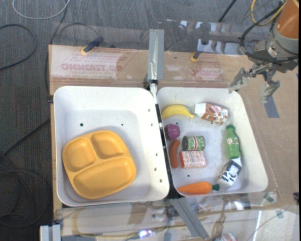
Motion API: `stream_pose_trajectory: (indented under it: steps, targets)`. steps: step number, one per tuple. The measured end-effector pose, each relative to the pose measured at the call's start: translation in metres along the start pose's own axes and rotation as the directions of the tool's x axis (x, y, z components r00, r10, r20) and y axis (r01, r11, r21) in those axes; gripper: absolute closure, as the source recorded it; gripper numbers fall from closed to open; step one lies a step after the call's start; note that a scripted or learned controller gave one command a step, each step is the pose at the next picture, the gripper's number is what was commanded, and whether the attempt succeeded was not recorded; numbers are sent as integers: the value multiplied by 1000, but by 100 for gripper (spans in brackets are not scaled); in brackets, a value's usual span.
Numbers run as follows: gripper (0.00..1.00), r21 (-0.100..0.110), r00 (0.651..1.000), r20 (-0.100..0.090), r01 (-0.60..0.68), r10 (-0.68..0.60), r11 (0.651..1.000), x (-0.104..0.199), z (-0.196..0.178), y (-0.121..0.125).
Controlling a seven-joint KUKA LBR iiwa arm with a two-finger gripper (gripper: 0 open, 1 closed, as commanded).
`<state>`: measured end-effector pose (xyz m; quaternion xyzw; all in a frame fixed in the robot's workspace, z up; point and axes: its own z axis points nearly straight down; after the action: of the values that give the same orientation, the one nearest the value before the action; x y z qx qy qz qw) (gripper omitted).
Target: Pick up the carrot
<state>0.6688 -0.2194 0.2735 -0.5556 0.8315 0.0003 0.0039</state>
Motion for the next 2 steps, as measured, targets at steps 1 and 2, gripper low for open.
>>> stream_pose_trajectory:
  steps: [1,2]
  targets:
    - [0,-4,930,1,367,-367,930,3,90,3]
    - [0,-1,983,2,184,-184,983,1,27,-2]
